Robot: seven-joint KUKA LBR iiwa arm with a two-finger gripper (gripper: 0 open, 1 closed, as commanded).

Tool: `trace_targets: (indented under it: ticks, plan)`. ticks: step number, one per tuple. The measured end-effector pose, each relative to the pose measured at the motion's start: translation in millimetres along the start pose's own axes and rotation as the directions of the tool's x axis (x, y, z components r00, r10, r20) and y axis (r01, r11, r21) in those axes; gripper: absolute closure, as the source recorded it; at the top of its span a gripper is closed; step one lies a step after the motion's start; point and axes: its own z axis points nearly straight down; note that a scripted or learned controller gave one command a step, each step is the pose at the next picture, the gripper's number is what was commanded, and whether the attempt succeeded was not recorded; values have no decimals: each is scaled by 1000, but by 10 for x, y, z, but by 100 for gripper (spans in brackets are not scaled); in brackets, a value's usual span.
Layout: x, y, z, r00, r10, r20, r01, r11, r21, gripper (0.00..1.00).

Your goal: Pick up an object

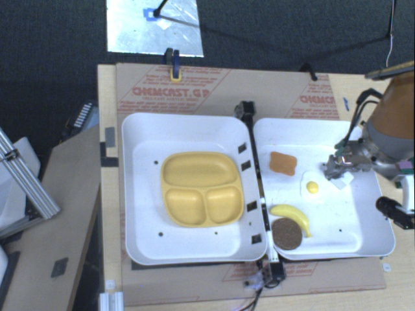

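Observation:
The right bin (363, 238) holds an orange bread-like piece (283, 163), a fried egg with a yellow yolk (312, 187), a yellow banana (292, 214) and a brown round patty (286, 233). My gripper (337, 168) hangs over the right bin's upper right part, just right of the egg. The arm's orange band (395, 112) sits above it at the frame's right edge. Nothing shows between the fingers.
The left bin (139, 173) holds a yellow three-compartment tray (201, 188). A black divider with clips (253, 173) runs between the bins. Cardboard (214, 89) lies under both bins. A black part (394, 212) juts in near the right bin's right rim.

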Motion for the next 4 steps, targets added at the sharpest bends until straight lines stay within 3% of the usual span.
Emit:
trace_targets:
  ticks: [1, 4]
  plan:
    - [-12, 60, -441, 1000, -1, 0, 1, 1000, 0, 100]
    - [1753, -78, -403, 1000, -8, -5, 8, 1000, 6, 100]
